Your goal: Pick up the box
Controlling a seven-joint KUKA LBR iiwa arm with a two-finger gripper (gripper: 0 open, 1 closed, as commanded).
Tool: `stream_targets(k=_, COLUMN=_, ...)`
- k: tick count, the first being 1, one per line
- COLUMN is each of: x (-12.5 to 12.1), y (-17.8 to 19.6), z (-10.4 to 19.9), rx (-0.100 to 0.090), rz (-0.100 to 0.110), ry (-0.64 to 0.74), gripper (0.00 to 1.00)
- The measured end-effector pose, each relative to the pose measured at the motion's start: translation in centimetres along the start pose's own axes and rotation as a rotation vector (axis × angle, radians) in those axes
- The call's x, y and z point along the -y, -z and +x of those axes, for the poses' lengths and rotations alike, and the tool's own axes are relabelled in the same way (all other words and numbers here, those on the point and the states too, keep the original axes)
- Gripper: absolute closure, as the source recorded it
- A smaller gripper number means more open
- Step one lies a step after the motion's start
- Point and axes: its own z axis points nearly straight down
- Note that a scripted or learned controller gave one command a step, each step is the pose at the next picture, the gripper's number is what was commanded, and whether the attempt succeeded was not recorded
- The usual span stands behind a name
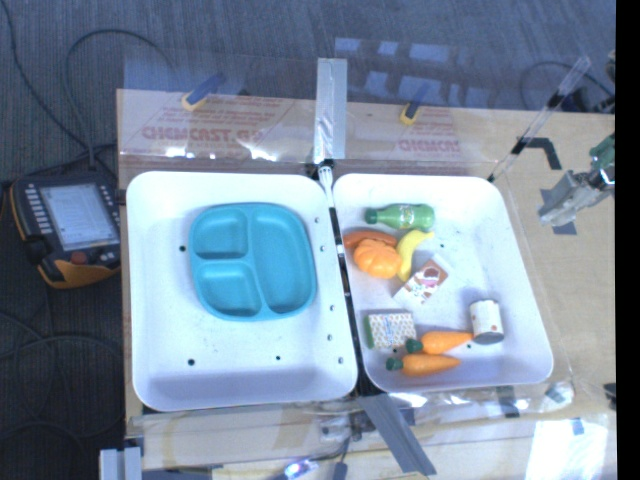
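The box (425, 280) is a small white carton with red print, lying tilted in the middle of the right bin (520, 268). It touches a yellow banana (410, 251) on its upper left. My gripper (568, 203) hangs beyond the right bin's right rim, well up and to the right of the box, with nothing seen in it.
Around the box lie a green bottle (400, 215), an orange fruit (375, 256), a speckled green block (390, 328), a white can (486, 320) and two carrots (445, 342). The left bin (160, 348) holds a blue divided plate (250, 260). A teach pendant (65, 223) sits far left.
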Motion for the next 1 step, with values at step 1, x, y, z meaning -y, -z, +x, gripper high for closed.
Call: stream_targets(k=1, x=-6.68, y=-0.13, z=-3.47, rx=0.0, rz=0.004, ry=-0.255, gripper=1.0)
